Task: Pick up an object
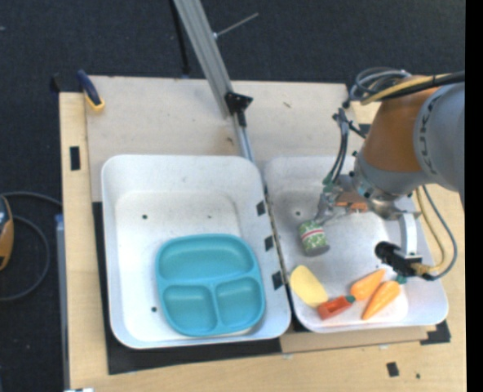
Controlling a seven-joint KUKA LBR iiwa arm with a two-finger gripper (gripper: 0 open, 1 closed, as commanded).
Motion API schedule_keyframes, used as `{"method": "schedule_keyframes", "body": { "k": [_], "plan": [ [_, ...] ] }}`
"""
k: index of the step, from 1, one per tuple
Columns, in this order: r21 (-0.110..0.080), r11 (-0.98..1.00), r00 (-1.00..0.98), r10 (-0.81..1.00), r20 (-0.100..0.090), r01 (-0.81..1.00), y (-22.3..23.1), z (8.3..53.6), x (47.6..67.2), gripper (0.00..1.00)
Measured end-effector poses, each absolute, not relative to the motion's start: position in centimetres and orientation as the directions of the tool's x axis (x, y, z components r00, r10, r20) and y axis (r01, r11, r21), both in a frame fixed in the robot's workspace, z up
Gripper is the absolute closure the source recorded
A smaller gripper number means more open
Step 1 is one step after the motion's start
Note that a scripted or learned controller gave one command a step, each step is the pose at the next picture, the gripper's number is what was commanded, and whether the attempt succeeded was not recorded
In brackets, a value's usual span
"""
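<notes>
My gripper (pixel 326 212) reaches down into the right bin (pixel 425 310) from the grey and orange arm at the right. Directly below and touching its tip is a small green and white can-like object (pixel 313 238), resting on the bin floor. Toward the front of the same bin lie a yellow piece (pixel 307 285), a small red-orange piece (pixel 334 306) and two orange carrots (pixel 367 284) (pixel 383 300).
The left bin (pixel 127 186) holds a teal divided plate (pixel 211 284) in its front half. A slanted metal rail (pixel 209 51) runs down to the gap between the bins. A blue and yellow tool (pixel 90 91) lies at the bench's far left corner.
</notes>
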State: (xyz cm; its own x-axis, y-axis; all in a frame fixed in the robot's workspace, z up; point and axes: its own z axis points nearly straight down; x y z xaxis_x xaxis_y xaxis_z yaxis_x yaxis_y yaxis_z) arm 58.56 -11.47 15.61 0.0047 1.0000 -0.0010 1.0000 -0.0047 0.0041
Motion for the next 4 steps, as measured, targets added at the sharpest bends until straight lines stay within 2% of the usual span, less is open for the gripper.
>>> {"method": "schedule_keyframes", "body": {
  "k": [2, 3, 4],
  "plan": [
    [0.008, 0.003, -0.003, 1.0, -0.002, 1.0, -11.3, 28.4, 59.5, 1.0],
    [0.003, 0.005, -0.005, 1.0, 0.0, 1.0, -11.4, 30.0, 59.6, 1.0],
    [0.001, 0.005, -0.005, 1.0, 0.0, 1.0, -6.9, 28.2, 58.5, 1.0]
  ]
}}
